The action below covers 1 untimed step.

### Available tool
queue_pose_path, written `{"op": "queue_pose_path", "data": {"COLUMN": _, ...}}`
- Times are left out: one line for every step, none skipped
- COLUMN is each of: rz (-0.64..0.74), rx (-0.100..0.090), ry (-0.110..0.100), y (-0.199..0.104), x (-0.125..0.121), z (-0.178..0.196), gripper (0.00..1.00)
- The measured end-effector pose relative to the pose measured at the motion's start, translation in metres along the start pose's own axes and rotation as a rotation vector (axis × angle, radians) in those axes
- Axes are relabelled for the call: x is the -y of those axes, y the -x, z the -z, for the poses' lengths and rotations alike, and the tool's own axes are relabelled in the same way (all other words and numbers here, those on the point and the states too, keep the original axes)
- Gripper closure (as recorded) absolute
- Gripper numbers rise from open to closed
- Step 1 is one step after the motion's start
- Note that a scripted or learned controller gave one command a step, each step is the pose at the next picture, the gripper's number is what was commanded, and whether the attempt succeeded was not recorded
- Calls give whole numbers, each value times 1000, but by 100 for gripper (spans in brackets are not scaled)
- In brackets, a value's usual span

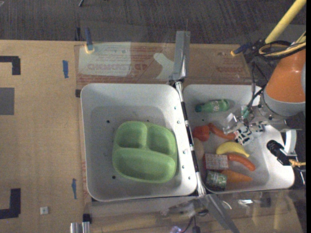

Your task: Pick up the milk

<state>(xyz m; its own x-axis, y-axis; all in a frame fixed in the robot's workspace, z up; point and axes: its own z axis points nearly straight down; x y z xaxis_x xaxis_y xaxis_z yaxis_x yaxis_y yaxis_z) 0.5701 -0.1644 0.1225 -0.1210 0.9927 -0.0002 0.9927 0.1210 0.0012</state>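
Hovering over right bin (279,178): gripper (241,130) sitting at milk (244,136), beside banana (232,149); can't tell finger state. Green tray (145,151) lying in left bin (97,130).

Faint reddish print on clear panel (112,62) behind left bin (92,106), mirrored, illegible; nothing else readable.

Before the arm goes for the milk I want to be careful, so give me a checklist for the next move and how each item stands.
1. Milk lies in the right bin: ok.
2. Gripper is close to the milk: ok.
3. Milk is already held: cannot tell.
4. Room around the milk: not ok, the banana lies right beside it.
5. Milk stands upright: cannot tell.
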Motion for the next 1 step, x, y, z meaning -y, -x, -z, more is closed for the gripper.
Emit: {"op": "queue_pose_path", "data": {"rz": -1, "rx": 0, "ry": -1, "y": 1, "x": 0, "z": 8, "gripper": 100}}
